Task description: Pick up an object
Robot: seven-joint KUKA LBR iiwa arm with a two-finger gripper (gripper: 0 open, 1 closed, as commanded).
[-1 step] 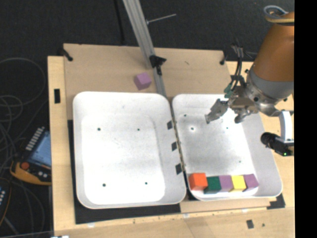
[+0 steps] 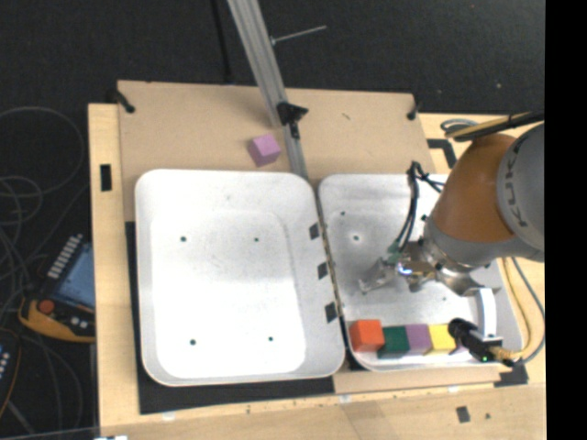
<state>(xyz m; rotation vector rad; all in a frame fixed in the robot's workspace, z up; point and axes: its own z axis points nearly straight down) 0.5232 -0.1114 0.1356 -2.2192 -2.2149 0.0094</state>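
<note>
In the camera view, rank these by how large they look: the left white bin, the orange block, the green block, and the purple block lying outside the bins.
1. Left white bin, by far the largest.
2. Orange block.
3. Purple block outside the bins and green block: too alike to rank; the purple one lies farther from the camera.

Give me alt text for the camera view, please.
A grey-and-orange arm's gripper hovers over the right bin, above a row of orange, green, purple and yellow blocks. A pink block lies on the bench behind the left bin.
</note>
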